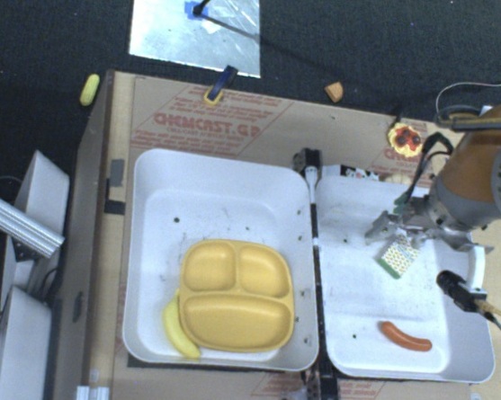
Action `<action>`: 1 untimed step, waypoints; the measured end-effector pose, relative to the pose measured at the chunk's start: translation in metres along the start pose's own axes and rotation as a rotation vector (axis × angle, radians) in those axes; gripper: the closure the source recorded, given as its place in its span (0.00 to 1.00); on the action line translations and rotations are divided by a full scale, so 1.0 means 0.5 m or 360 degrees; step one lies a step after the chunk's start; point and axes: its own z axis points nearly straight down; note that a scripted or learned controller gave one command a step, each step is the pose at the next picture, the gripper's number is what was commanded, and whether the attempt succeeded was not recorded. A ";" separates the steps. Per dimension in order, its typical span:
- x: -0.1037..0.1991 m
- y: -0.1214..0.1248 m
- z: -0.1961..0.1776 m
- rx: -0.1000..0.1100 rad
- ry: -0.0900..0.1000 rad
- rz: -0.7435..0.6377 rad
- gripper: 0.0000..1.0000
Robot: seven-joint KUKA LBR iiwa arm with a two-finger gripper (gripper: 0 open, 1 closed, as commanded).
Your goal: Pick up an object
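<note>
The arm's jaws (398, 233) hang spread in the upper part of the right-hand bin (484, 364), their metal fingers splayed apart directly above a small green-and-white patterned packet (397, 256). The packet sits just under the fingertips, tilted on one corner; whether it is touched or lifted cannot be told, and nothing is visibly pinched between the fingers. Behind the jaws, at the right edge of the frame, the grey wrist and its orange band (471, 176) lean in over the bin's far rim.

Lower in the same bin, well apart from the jaws, lies an orange-red sausage (405, 337), the other candidate for a pick. A black divider (314, 248) separates this bin from the left-hand bin (157, 183), which holds a yellow compartment tray (237, 294) with a yellow banana (179, 332) tucked against its lower left edge. Both bins rest on a cardboard-covered counter (205, 126).

The step in hand appears to be the grasp itself, with the packet as the likely target. The next move would call for the fingers to straddle the packet squarely and close before lifting; its thin, tilted shape could slip free.
</note>
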 end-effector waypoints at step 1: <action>-0.041 -0.033 -0.012 0.0004 -0.0002 0.0006 0.00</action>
